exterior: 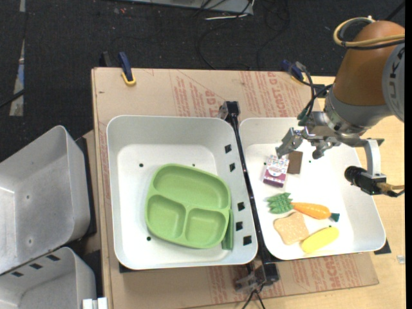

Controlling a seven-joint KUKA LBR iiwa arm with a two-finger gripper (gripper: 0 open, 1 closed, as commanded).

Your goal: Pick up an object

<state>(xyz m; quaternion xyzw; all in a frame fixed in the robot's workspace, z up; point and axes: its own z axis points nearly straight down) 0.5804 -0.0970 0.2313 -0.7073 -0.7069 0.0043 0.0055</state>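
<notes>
Small carton [276, 171], white with pink and purple print, sits in the right bin [373, 237], near its upper left part, close to the divider between bins. A dark brown flat piece [295, 163] touches the carton's upper right side. My jaws [293, 143] hang just above and right of the carton, over that brown piece; can't tell if they are parted or closed, and nothing is visibly gripped between them. Below the carton: a green leafy toy [280, 203], then an orange carrot [312, 209] just to its right, tip pointing right. Under those, a slice of bread [291, 228] and a yellow banana-like piece [319, 239], touching or nearly so. Left bin [122, 140] holds a green three-compartment tray [188, 206], tilted a bit. Both bins rest on a cardboard-covered counter [167, 89]. My arm [367, 69], orange dome up top, comes in from the right.
</notes>
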